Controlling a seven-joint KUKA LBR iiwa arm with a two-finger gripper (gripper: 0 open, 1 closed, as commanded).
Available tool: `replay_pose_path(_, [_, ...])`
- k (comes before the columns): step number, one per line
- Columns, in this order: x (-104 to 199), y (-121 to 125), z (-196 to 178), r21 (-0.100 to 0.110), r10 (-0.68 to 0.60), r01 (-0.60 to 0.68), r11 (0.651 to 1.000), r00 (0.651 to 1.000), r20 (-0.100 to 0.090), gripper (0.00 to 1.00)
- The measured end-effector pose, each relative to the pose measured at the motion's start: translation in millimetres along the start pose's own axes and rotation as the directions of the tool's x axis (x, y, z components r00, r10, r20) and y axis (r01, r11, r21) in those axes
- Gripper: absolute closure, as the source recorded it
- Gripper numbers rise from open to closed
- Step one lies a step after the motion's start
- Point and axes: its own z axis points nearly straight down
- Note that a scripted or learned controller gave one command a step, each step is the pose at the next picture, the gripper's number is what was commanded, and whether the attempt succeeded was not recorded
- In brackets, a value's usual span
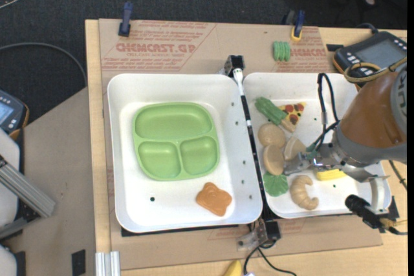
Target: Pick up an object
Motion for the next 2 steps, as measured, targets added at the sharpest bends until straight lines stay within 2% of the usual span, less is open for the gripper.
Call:
replay_pose_path(1, [-5, 0, -16, -0.007, 0.006, -0.006, 1.000, 1.000, 0.006, 1.00])
replay_pose_path(2, [118, 37, -110, -0.014, -0.008, 0.008, 1.000, 1.000, 0.001, 1.00])
